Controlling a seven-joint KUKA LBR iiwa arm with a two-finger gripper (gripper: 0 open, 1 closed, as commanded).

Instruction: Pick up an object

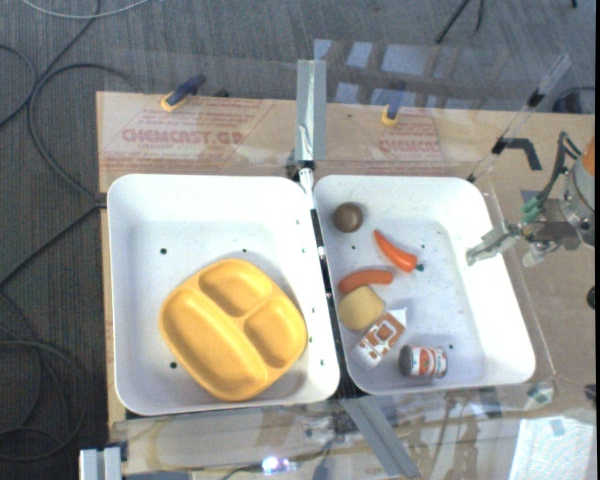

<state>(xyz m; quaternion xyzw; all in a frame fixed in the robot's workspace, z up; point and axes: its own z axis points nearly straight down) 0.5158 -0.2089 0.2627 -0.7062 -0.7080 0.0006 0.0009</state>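
Observation:
The right bin (500, 298) holds several small items. A brown round ball (348, 217) lies near its far left corner, with a red-orange pepper (395, 251) to its right. Below them are an orange sausage-like piece (365, 279), a tan potato-shaped lump (360, 309), a white and red packet (382, 338) and a small can (423, 361) on its side. My gripper (535, 236) hangs over the bin's right rim, apart from all of these, with nothing visibly held.
The left bin (140, 228) holds a yellow divided tray (234, 328). A metal divider (320, 268) runs between the bins. Clear plastic sheeting stands along the right bin's far and right sides. Cables lie on the floor at the left.

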